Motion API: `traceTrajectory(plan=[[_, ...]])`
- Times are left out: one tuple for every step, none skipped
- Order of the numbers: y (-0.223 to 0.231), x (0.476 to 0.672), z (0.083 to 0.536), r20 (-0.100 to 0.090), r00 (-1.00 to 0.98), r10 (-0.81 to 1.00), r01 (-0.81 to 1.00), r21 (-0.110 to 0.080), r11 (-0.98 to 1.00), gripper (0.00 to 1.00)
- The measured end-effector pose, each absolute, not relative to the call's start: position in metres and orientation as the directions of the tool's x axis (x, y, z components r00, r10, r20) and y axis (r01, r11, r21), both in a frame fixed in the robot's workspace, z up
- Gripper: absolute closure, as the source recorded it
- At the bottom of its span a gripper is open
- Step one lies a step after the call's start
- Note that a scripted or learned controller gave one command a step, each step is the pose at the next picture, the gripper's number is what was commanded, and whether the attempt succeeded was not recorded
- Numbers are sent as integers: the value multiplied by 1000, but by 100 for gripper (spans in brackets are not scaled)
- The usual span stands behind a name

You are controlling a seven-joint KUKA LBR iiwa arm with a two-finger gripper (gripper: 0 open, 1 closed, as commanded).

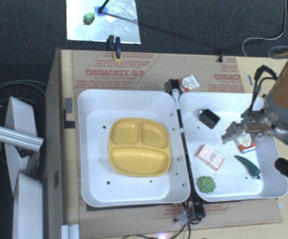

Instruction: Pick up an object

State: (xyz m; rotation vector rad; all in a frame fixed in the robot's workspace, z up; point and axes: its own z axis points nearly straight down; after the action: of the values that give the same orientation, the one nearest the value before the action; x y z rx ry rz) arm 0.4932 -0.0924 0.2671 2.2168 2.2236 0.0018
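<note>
- While the gripper is hanging over the right bin near its right edge, its fingers are standing apart with nothing between them, so nothing is being held yet.
- Lying right under the gripper, and partly hidden by it, is a small red-and-white packet; this is looking like the likeliest target, though the fingertips are sitting a little toward the bin's middle from it.
- To do the grasp well, I judge the fingers should be centring over the packet before dropping, straddling its shorter side, since a flat packet is giving little to bite on.
- Just beside it, toward the bin's front right corner, a dark green curved piece is lying; a careless descent is risking a nudge against it.
- Further out, a pink patterned packet is lying near the bin's middle, a green ball is sitting at the front edge, and a black block is resting toward the back edge.
- Well apart, in the left bin, a yellow divided tray is sitting in the middle and is posing no obstacle.
</note>
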Motion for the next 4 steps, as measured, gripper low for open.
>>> traceTrajectory(plan=[[-179, 559, 189, -1, 0, 1000, 1000, 0, 0, 0], [-207, 555, 89, -4, -3, 1000, 1000, 11, 3, 0], [-209, 557, 101, -9, -2, 1000, 1000, 19, 2, 100], [-154, 531, 190, -1, -4, 1000, 1000, 4, 4, 100]])
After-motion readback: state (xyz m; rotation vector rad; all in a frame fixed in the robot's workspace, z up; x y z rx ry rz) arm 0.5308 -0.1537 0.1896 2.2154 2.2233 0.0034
